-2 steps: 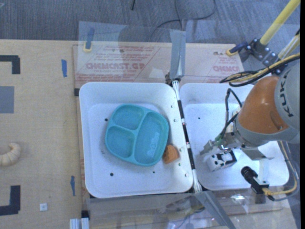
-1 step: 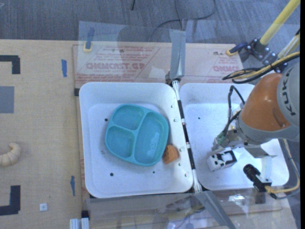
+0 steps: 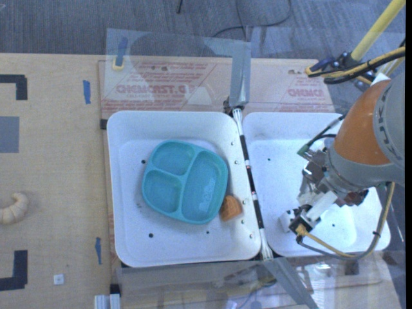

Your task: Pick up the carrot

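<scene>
**Carrot in the left bin, me over the right one: cross over first**

The carrot [image 3: 230, 207] lies in the left bin [image 3: 129, 237]. It's touching the lower right edge of the teal plate [image 3: 185, 182] and sits near the wall between the two bins. My gripper [image 3: 308, 195] hangs over the right bin [image 3: 283, 134], well apart from the carrot. From this angle I can't tell whether it's open or closed, and nothing shows in its grasp.

The step in hand is the approach. To do it well, I'd:
- cross the divider high and only drop once I'm above the carrot
- go in wide open
- set the closing line so one side lands in the gap by the wall and the other doesn't ride up on the plate rim

It's a tight spot, with the plate on one side and the wall on the other. The likely miss is nudging the plate or pinching its rim. The carrot looks small and stubby, so I'd grip low and centred.
</scene>
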Controlling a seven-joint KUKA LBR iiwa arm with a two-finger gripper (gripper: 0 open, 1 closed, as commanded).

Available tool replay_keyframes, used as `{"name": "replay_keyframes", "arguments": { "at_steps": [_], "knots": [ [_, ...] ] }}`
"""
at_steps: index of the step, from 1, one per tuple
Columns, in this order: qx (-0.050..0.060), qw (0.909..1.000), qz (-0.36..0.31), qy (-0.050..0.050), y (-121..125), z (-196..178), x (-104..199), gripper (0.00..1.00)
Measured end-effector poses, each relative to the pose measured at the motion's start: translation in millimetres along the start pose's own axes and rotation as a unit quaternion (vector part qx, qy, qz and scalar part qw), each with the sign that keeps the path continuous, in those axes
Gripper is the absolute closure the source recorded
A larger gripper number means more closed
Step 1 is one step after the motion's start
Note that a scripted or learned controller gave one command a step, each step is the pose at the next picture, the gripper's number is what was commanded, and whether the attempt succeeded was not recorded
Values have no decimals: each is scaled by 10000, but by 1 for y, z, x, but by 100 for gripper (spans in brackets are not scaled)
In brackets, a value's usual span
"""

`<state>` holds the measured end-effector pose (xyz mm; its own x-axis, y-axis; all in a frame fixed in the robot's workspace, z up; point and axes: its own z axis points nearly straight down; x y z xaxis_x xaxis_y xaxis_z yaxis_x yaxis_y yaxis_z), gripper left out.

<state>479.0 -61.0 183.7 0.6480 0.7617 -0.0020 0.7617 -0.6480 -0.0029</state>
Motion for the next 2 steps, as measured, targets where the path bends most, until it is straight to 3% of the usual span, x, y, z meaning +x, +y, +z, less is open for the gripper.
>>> {"name": "replay_keyframes", "arguments": {
  "at_steps": [1, 2],
  "knots": [
    [3, 9846, 1748, 2, -3, 0, 4, 100],
    [-27, 9931, 1173, 58, 29, 56, -29, 100]
  ]
}}
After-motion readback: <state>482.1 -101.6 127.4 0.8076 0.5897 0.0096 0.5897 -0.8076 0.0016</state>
